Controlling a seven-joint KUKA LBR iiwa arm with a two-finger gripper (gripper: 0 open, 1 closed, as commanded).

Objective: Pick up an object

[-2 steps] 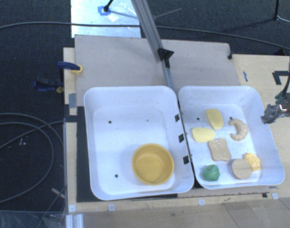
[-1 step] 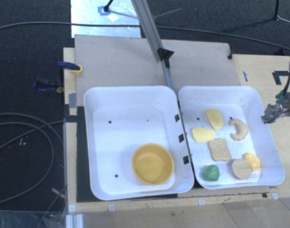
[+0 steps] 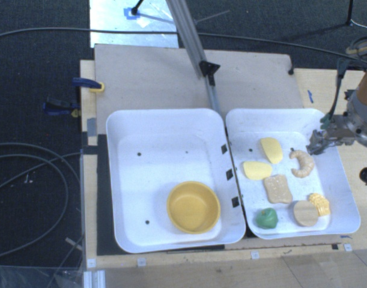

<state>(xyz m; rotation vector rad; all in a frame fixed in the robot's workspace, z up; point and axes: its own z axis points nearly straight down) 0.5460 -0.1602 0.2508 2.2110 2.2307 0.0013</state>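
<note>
Reaching in from the right edge, the grey arm (image 3: 362, 110) carries its hand (image 3: 318, 141) over the upper right part of the right bin (image 3: 243, 122), just above and beside the shrimp-shaped toy (image 3: 302, 163). Whether the hand's grip is spread or closed cannot be told at this angle, and nothing can be seen caught in it.

Taking the shrimp-shaped toy as the landmark: a pale yellow oval piece (image 3: 271, 149) lies to its left, and a second yellow piece (image 3: 257, 170) lies further left and slightly lower. Below and left of the shrimp sits a tan cracker-like square (image 3: 278, 189). Lower still, a round tan disc (image 3: 304, 213) touches a small yellow corn-like piece (image 3: 319, 204), and a green rounded toy (image 3: 267, 218) rests toward the bin's lower left corner.

Well to the left of the shrimp, the left bin (image 3: 129, 131) holds a yellow bowl (image 3: 193, 206), upright, in its lower right area. Both bins sit side by side on the worktop (image 3: 147, 71), and a slanted metal pole (image 3: 189, 29) crosses above them.
</note>
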